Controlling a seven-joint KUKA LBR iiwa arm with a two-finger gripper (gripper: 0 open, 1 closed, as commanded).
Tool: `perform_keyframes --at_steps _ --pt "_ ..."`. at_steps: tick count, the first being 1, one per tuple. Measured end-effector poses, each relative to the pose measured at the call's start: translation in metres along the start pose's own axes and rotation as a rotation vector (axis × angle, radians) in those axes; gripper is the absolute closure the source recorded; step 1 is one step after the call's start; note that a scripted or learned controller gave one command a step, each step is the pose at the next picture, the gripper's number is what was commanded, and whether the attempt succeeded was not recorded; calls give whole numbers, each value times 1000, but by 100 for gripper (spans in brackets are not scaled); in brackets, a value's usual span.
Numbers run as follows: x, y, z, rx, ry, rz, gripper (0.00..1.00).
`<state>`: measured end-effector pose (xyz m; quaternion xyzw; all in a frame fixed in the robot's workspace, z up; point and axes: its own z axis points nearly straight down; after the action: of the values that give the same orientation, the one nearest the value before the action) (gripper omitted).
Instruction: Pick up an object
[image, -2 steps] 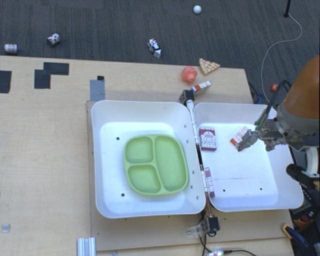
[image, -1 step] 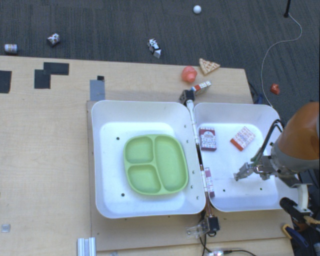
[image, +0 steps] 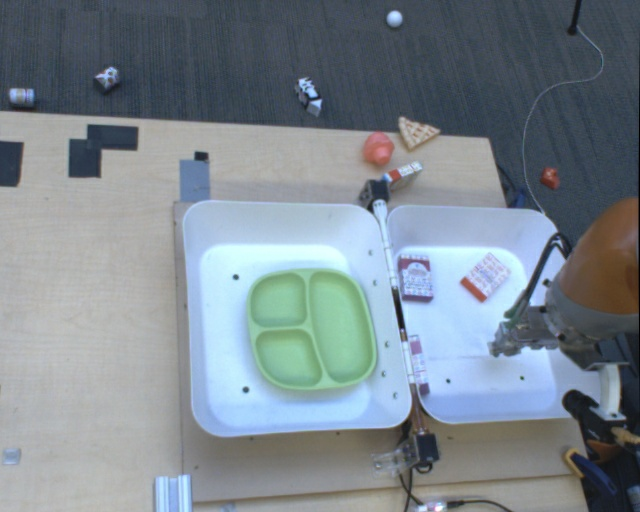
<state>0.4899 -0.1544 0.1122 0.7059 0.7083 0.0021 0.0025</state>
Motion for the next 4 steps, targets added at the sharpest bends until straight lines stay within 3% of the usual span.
perform_keyframes --at_steps 1,2,3,4 --pt "0 0 0 0 0 0 0" --pt "48 -1 25 -1 -2 1 0" --pt "49 2 14 -8 -2 0 100" --pt "49 1 14 -8 -2 -1 0"
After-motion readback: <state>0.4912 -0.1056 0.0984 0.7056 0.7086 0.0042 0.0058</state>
